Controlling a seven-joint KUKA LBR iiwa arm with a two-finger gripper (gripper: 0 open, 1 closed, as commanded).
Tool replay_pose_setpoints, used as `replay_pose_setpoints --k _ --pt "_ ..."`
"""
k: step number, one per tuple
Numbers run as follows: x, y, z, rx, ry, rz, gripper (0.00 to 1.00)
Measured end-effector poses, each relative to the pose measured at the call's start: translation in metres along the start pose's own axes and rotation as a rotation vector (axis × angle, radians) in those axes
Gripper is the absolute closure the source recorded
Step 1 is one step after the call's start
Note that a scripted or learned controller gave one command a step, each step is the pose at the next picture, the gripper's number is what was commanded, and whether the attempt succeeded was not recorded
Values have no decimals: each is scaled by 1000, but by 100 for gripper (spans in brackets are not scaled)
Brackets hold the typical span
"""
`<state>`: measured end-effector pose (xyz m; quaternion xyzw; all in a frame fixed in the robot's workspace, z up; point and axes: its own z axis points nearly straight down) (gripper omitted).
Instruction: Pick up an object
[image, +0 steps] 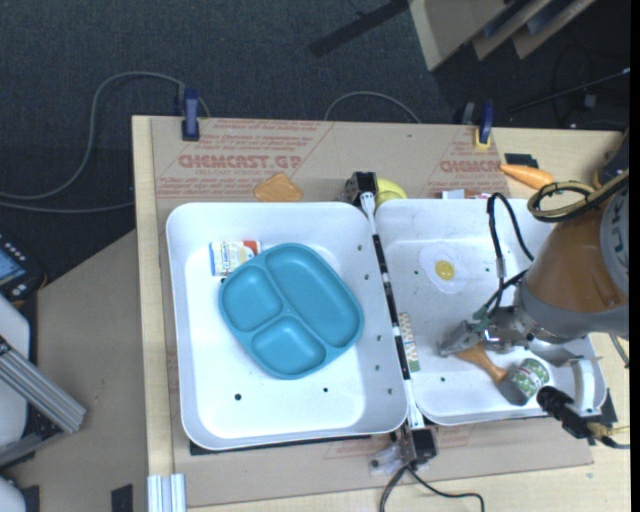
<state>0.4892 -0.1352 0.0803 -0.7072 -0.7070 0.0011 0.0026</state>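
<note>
Two white bins, left bin (190, 300) holding blue divided plate (289, 309), hand (462, 343) state unclear

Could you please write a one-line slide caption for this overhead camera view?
Gripper low in the right bin near a fried-egg toy; blue divided plate in the left bin.

Two white bins (190, 330), one blue divided plate (290, 308), one small carton (232, 254), one fried egg (444, 270), one can (526, 380).

This looks like a robotics lab. A plywood bench (300, 160) still wearing its printed protective paper sits on dark carpet, with blue clamps (189, 112) pinching its far edge, loose cables (110, 95) trailing across the floor, and aluminium framing (35, 385) beside the bench's left edge.
</note>
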Motion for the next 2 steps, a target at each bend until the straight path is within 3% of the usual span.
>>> replay_pose_setpoints --k 1,2 --pt "-1 2 -14 -7 -3 1 100" --pt "66 6 -110 -15 -1 -9 100"
